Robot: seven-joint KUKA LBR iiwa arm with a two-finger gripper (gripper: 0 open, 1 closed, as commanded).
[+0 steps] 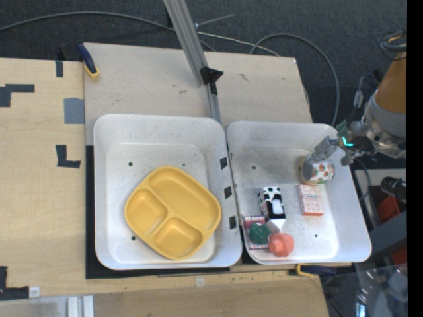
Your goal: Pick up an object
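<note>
I see the gripper (320, 158) low over the right bin (344, 243), at its upper right, with a small round speckled object (318, 172) right at its fingertips; it looks pinched between them, though the angle leaves me unsure. Nearer the front lie a pink carton (310, 199), a black-and-white toy (271, 202) and an orange ball (281, 244). The left bin (106, 177) holds a yellow divided tray (172, 211).

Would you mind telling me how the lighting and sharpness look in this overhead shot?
In the camera view, lighting is even and soft, with faint shadows inside the right bin; the yellow tray shows no glare; the gripper and the spotted ball look slightly blurred, small details staying indistinct.
</note>
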